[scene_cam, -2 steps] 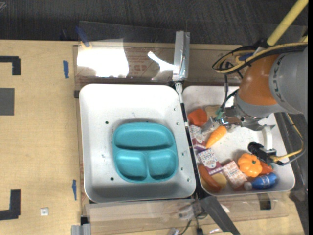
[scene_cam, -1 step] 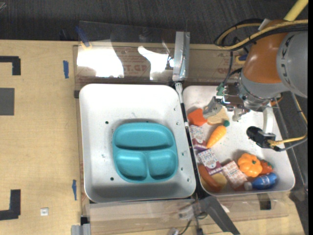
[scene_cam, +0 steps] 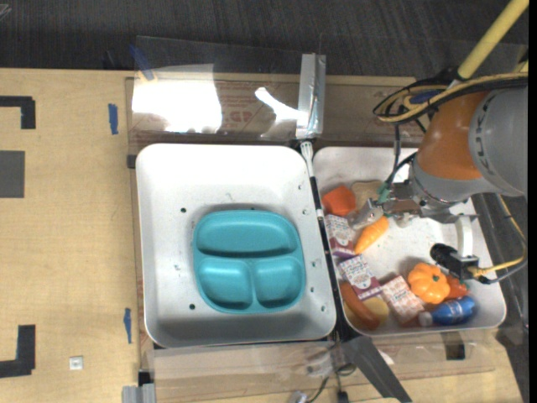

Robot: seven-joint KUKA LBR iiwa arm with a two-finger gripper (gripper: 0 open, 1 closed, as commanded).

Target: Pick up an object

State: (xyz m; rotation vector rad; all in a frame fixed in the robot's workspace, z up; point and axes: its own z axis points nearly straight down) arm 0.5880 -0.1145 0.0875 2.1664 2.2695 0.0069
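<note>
Dark carpet borders the tan desk (scene_cam: 59,225), where two white bins sit side by side under the fixed camera. You see the grey arm (scene_cam: 495,141) with its orange band reach in over the right bin (scene_cam: 491,309), and its pincer (scene_cam: 382,211) hangs low just above a small orange carrot (scene_cam: 371,234), which lies tilted near the bin's middle. Whether the pincer is released or clenched you cannot tell from this angle; nothing is visibly between its tips.

Just beyond the pincer, toward the divider, an orange block (scene_cam: 339,200) rests against the bin wall. Below the pincer, several small printed packets (scene_cam: 357,269) lie scattered, and farther down sit a small orange pumpkin (scene_cam: 429,282) and a blue bottle (scene_cam: 453,311) near the front rim. Far across the divider from the pincer, a teal divided plate (scene_cam: 247,259) fills the middle of the left bin (scene_cam: 168,175).

Judge the carrot as a light, stiff plastic toy with a smooth, tapering, likely slippery skin. Take it across its thicker half, tips square to its long axis, so it does not squirt out toward the narrow end. The packets crowding it could catch a fingertip.
</note>
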